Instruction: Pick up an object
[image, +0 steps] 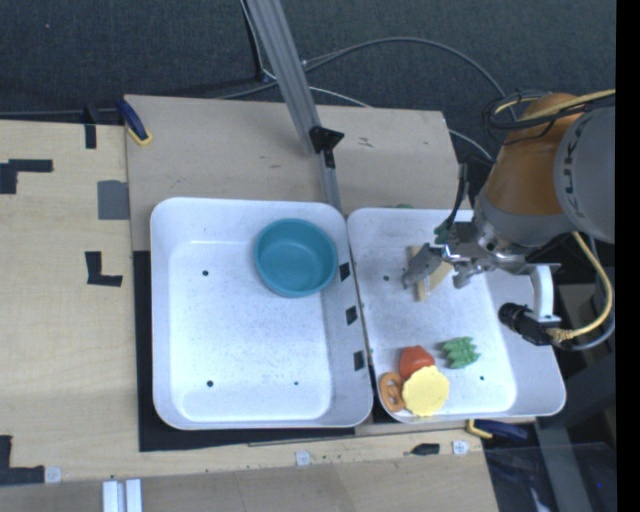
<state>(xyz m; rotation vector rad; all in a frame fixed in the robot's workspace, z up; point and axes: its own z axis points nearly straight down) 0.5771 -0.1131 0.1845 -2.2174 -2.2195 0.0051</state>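
Note:
My gripper (438, 272) hangs over the upper middle of the right bin (520, 395), and its fingers look spread apart. A small tan piece (422, 291) shows just below the left finger (416, 268); I cannot tell whether it is touched. Near the bin's front lie a red object (416, 359), a yellow object (427, 391), an orange slice (390, 392) and a small green object (459, 351), all well apart from the gripper. A blue bowl (295, 257) stands at the back of the left bin (200, 390).
A grey metal pole (300, 95) slants down to the seam between the bins. Cables (560, 330) trail off the arm at the right bin's right edge. A green speck (401, 208) sits at the right bin's back rim.

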